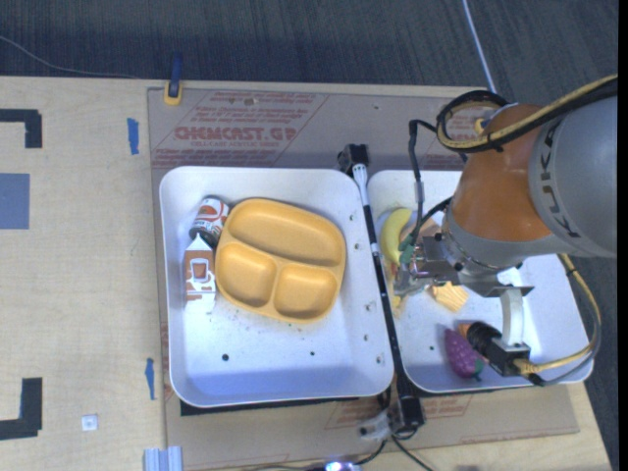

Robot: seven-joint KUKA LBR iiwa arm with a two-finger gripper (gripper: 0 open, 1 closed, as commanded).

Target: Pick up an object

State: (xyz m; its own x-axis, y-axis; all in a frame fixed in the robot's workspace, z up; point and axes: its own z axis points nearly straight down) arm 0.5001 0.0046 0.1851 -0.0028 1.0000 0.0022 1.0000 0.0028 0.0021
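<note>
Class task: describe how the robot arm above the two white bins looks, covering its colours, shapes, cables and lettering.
The rounded grey arm carries a broad orange band above the wrist and dark lettering on its grey shell. Black and yellow cables loop over it. The small metallic claw sits below the band.

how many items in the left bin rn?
3. A yellow divided tray fills the middle of the left bin; a small can sits at its upper-left edge; a small carton lies just below that. More may hide under the tray.

- I see a yellow divided tray (278, 259) tilted in the left bin, beside a small can (207, 221) and carton (199, 273).
- In the right bin I see a banana (394, 234) and purple grapes (459, 351).
</note>
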